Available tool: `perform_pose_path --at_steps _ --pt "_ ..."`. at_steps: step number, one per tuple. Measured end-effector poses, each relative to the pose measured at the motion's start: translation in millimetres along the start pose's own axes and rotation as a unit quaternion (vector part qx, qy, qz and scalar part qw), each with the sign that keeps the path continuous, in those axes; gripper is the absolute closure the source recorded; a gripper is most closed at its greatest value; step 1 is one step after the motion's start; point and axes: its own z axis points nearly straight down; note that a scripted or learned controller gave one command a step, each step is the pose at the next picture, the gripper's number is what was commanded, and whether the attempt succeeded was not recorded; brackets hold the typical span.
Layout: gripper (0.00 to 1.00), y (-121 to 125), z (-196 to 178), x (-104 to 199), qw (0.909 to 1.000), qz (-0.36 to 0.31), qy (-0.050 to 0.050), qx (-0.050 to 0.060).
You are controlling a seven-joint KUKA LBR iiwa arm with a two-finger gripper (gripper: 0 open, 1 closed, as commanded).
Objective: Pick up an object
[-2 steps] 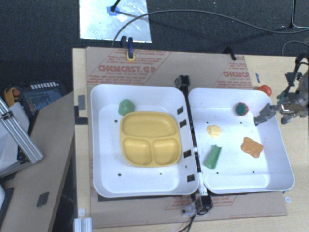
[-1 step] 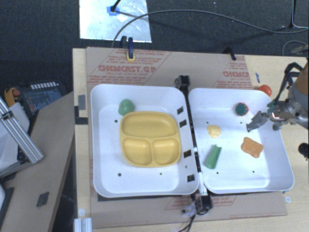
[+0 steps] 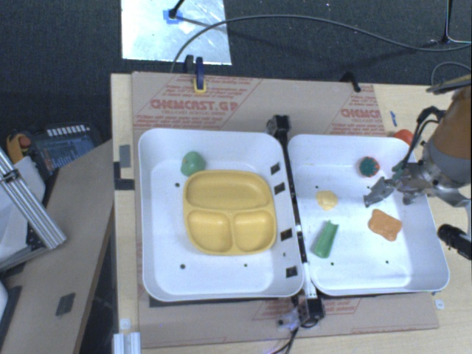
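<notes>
I am at the approach step: my gripper [image 3: 377,192] hangs over the right bin [image 3: 420,282], just above the orange piece [image 3: 385,224], carrying nothing that I can see. Whether my jaws stand wide or narrow I cannot tell. Next I judge a short descent onto that piece, then a firm close.

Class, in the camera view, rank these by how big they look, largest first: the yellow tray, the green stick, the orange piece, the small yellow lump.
1. Yellow tray
2. Green stick and orange piece: too alike to rank
3. Yellow lump
</notes>
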Motion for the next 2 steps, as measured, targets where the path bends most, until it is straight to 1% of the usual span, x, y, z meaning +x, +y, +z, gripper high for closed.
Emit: perform_pose_path --at_steps 1,2 --pt "0.00 7 44 -1 1.0000 0.000 0.000 0.000" --pt "1.00 8 31 -1 1.0000 0.000 -0.001 -0.003"
